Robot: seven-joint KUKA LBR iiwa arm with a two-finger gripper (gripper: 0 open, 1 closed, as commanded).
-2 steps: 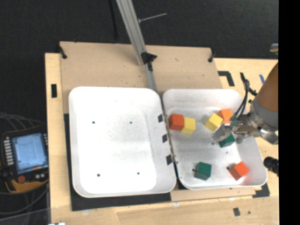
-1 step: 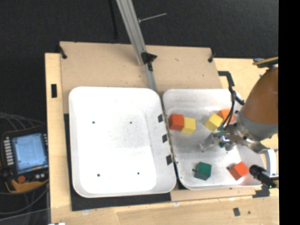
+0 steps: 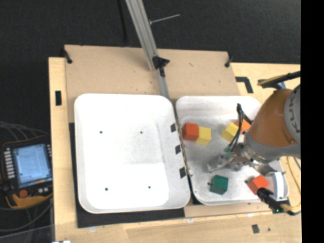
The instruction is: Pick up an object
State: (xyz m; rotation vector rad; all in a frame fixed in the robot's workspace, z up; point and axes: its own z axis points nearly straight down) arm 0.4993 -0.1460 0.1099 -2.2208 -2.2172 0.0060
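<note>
The right bin [image 3: 202,108] holds several blocks. An orange block [image 3: 191,131] and a yellow block [image 3: 204,135] touch near its left wall. A second yellow block [image 3: 231,131] lies further right, with a small orange piece [image 3: 245,125] beside it at the arm's edge. A green block [image 3: 219,184] sits near the front rim. Another orange block [image 3: 257,184] lies at the front right. My gripper [image 3: 224,162] hangs low over the bin floor, just behind the green block, with nothing visibly held. The arm's orange band [image 3: 271,120] covers the bin's right side.
The left bin [image 3: 86,135] stands beside the right one, separated by a ridge with black clips [image 3: 178,148]. A slanted metal pole [image 3: 144,29] rises behind the bins. A teach pendant [image 3: 28,166] rests at the far left, off the bench.
</note>
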